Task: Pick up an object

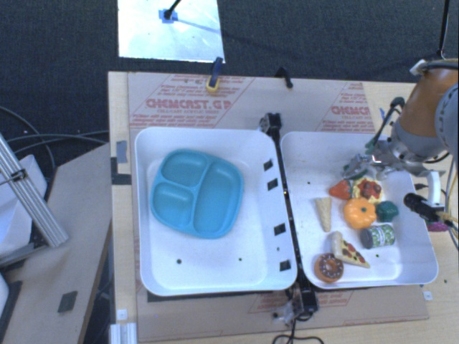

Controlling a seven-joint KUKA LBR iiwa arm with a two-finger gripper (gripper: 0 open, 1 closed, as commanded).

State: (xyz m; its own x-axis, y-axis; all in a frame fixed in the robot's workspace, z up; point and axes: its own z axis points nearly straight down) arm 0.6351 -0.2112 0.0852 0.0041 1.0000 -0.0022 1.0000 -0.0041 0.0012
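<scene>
Hovering gripper point(356, 166) over the right bin point(308, 156), above the toy food.

Toy food lies clustered in that bin: orange pumpkin point(359, 213), red piece point(368, 189), can point(378, 236), pizza slice point(350, 251), doughnut point(329, 267), pale wedge point(325, 213). Gripper sits just above the red piece; whether its fingers are parted or closed cannot be told, the view being too coarse. Nothing visibly gripped. Left bin point(147, 192) contains a blue divided plate point(196, 193).

Blue divided plate point(196, 193) in left bin point(143, 264).
</scene>
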